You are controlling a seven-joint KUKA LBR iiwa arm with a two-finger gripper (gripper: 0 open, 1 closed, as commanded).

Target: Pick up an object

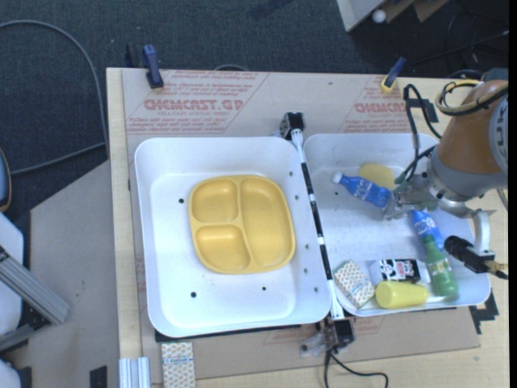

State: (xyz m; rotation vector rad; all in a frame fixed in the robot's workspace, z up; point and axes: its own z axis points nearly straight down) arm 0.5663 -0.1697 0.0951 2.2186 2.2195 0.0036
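- camera view: the gripper is hanging low in the right bin, just right of the blue bottle.
- the blue bottle is lying slanted, its long axis running up-left to down-right toward the gripper.
- whether the gripper is released or clenched, i cannot tell.

A blue bottle is seen lying on its side just left of the gripper. A pale yellow object is lodged just behind it. A green bottle lies nearer the camera than the gripper.
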